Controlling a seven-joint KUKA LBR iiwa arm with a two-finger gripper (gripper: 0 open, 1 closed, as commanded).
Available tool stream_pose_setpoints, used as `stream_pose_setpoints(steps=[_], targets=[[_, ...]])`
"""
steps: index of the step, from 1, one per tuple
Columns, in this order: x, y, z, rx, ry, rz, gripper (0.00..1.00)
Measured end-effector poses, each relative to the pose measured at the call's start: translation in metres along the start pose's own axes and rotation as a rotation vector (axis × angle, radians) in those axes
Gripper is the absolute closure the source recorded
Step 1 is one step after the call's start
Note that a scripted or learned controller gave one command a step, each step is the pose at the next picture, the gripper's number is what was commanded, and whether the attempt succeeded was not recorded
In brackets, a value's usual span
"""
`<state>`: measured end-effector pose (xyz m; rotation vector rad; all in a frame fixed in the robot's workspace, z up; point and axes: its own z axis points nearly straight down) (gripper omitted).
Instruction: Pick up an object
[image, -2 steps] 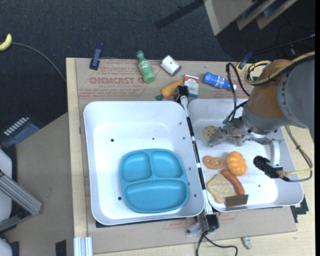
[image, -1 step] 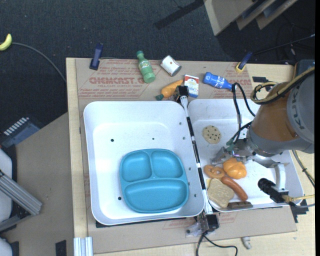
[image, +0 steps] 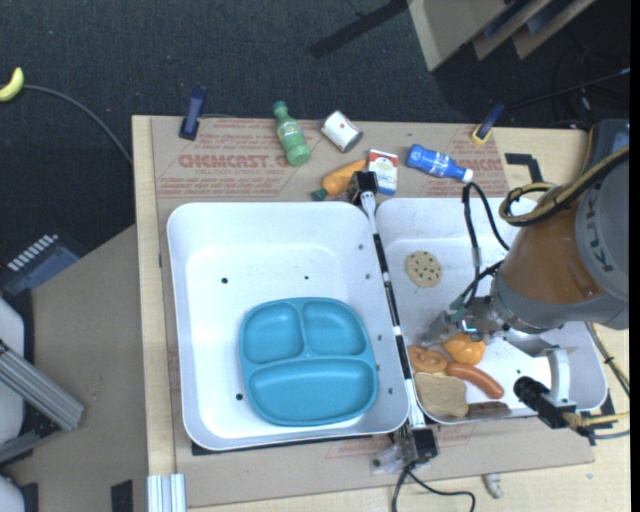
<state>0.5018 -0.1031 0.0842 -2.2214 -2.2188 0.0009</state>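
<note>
Two shallow white bins sit side by side on the surface, and much of the right bin (image: 440, 225) is hidden from us by the grey arm (image: 560, 270) with its orange band. We see the tool (image: 462, 322) low over that bin's near half, but its tips are small and blurred, and we cannot tell how they stand. Just beside it lies a rounded orange toy fruit (image: 464, 350), with a smooth sausage (image: 478, 378) and a tan bread slice (image: 442, 395) toward the bin's near edge. We make out a round, speckled cookie (image: 423, 268) apart from these, nearer the far edge. The left bin (image: 200, 260) carries a glossy blue plastic divided plate (image: 308, 360) with three compartments. Along the surface's far edge we note a green bottle (image: 292, 134), a blue bottle (image: 437, 163) lying down, a small white carton (image: 382, 172) and a white can (image: 341, 130); their labels are too small for us to read.
</note>
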Motion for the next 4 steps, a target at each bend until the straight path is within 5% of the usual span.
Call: stream_pose_setpoints(steps=[1,2,3,4], targets=[[0.011,-0.023,0.0,0.001,0.0,0.0,0.0],[0.009,0.004,0.0,-0.003,-0.001,-0.001,0.0],[0.009,0.004,-0.01,-0.003,-0.002,0.0,1.0],[0.059,0.036,-0.101,-0.003,0.0,-0.002,1.0]])
